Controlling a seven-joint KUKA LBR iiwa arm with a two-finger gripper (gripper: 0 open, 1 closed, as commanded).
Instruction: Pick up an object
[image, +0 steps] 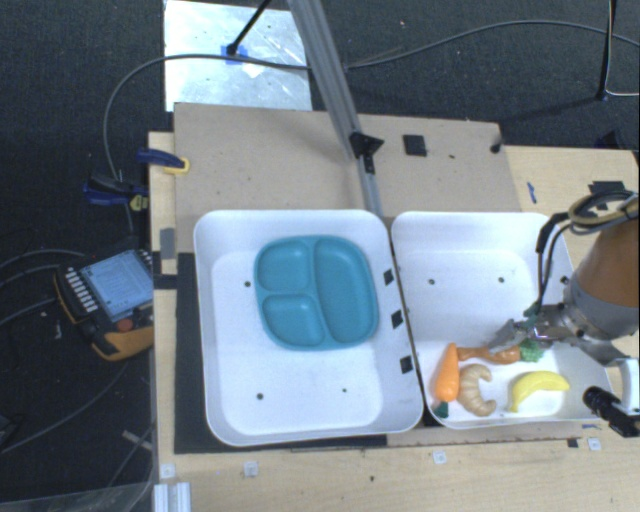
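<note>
A: How far along does the pick look?

B: Not done, as I judge it. The arm (605, 275) is low over the right bin (470, 260), and the gripper (527, 335) sits just above the food pile near the bin's front edge. Nothing is lifted; every item lies on the bin floor.

A: Is the gripper closed on something?

B: I cannot tell. It is small and blurred there, right against an orange strip (490, 354) and a green bit (531, 351), so a grip is not something I can confirm.

A: What is on offer?

B: A carrot (446, 374), a tan croissant (478, 390) touching it, and a banana (537, 386) just beside those. All crowd the front right part of the right bin.

A: So what is left?

B: Getting a firm hold on one item and raising it clear.

A: Room to move?

B: Tight low down. The items lie near the front wall, and the banana is near the right corner, so a sideways sweep risks the rim. The back half of that bin is bare, and straight up is free. The left bin (225, 330) carries only a blue divided plate (316, 292), well apart from the arm. On the tabletop (260, 150) behind, a metal pole (340, 95) slants down to the bins' shared edge.
</note>
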